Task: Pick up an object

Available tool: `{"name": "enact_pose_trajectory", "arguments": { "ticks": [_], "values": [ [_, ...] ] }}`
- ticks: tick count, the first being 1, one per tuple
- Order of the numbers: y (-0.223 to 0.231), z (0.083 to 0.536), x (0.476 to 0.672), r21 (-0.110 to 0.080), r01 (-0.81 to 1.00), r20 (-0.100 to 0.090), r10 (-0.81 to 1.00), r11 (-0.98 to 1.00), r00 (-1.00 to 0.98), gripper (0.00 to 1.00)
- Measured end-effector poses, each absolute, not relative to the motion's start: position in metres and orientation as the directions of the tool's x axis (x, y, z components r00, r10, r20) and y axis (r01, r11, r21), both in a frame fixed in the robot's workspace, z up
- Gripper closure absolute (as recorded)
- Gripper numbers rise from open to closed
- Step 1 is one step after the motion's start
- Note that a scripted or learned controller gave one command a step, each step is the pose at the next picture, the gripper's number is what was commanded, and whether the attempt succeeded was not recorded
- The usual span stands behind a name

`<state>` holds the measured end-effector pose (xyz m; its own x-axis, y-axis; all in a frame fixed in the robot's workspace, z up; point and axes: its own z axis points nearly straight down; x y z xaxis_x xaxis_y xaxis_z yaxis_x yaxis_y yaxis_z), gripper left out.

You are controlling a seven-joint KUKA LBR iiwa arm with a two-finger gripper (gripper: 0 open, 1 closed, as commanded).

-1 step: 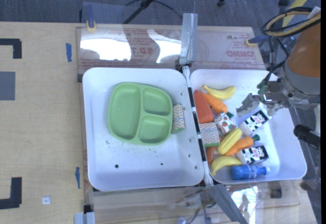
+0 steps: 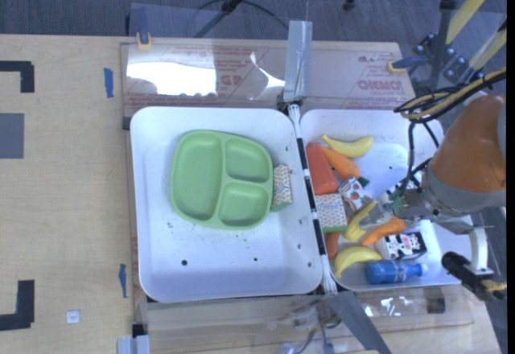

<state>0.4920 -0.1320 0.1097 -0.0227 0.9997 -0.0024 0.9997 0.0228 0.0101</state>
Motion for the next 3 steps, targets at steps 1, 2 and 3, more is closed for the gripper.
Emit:
{"name": "enact_pose_trajectory", "arguments": {
  "ticks": [1, 2, 3],
  "values": [
    [-0.130, 0.111, 0.490, -0.001, 1.000, 0.000, 1.000, 0.023, -0.023, 1.00],
    [-0.093, 0.188, 0.528, -0.002, 0.988, -0.001, 0.988, -0.156, 0.156, 1.00],
    [-0.094, 0.188, 0.528, -0.002, 0.988, -0.001, 0.988, -0.156, 0.156, 0.00]
  ]
}}
